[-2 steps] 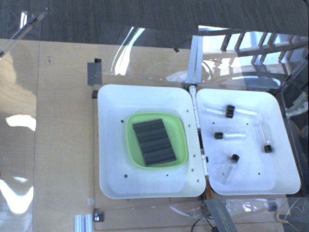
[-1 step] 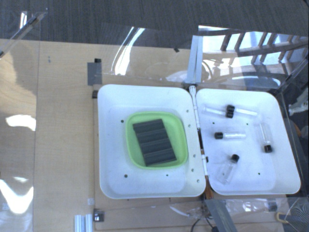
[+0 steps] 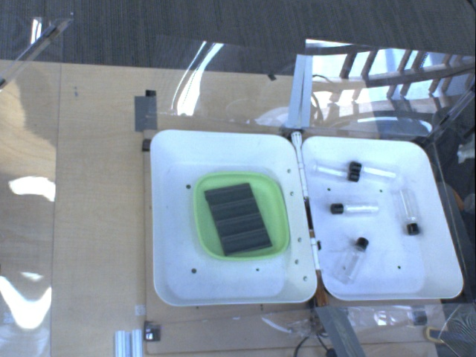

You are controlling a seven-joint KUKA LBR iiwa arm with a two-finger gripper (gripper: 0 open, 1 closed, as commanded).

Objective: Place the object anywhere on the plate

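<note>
Pincer's grip cannot be told from this view. On the tabletop [image 3: 89, 199], the right bin [image 3: 435, 274] holds four clear vials with black caps, all lying flat and apart from one another: one near the far wall [image 3: 355, 172], one mid-bin [image 3: 354, 209], one toward the right side [image 3: 409, 214], one nearer the front [image 3: 354, 256]. The left bin [image 3: 167, 274] carries a green plate [image 3: 278, 199], and a dark grey ribbed block [image 3: 236, 219] lies on it, slightly askew, within the rim.
</note>
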